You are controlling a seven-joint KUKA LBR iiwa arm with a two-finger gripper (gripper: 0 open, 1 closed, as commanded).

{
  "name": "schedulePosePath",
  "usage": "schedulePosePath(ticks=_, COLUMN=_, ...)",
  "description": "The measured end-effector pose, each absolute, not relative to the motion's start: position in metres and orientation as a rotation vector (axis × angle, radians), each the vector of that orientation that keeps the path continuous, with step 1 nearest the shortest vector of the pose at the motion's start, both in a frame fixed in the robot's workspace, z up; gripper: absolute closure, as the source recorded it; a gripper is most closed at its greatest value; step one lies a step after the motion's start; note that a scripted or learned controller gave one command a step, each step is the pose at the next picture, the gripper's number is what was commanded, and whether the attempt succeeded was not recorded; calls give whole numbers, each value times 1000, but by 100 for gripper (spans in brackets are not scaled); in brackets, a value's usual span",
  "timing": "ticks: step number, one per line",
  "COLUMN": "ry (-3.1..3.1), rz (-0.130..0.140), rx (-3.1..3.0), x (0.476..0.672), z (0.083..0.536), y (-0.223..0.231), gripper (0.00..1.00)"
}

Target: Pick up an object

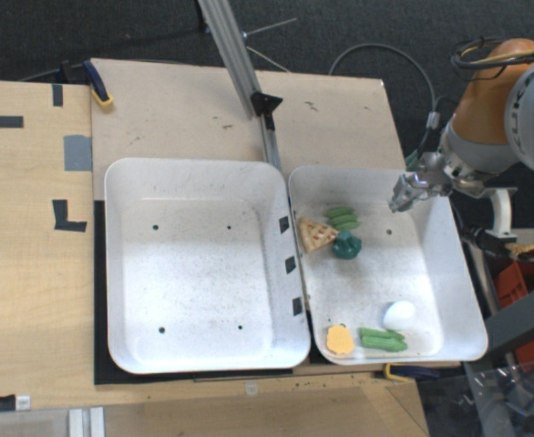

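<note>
My gripper (405, 196) hangs over the far right part of the right bin (449, 244), with nothing visible between its fingers. In that bin lie a tan waffle-patterned wedge (317, 235), a green ridged piece (343, 217) and a dark teal lump (346, 246), all left of the gripper. Near the bin's front edge sit a white ball (399, 315), a green pod (382, 339) and a yellow-orange piece (340, 340).
The left bin (121, 244) sits beside the right one, their walls meeting at black clips (290, 264). A slanted metal pole (235, 48) crosses the bench from the top down to the bins' shared edge. A cable loops behind the right bin.
</note>
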State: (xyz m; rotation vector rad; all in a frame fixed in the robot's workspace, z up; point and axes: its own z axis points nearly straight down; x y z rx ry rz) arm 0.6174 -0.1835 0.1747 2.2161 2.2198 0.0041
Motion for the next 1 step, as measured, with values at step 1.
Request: schedulePosePath(ticks=1, ry=2220, rz=4, rx=2216, x=619, z=226, y=-183, gripper=100)
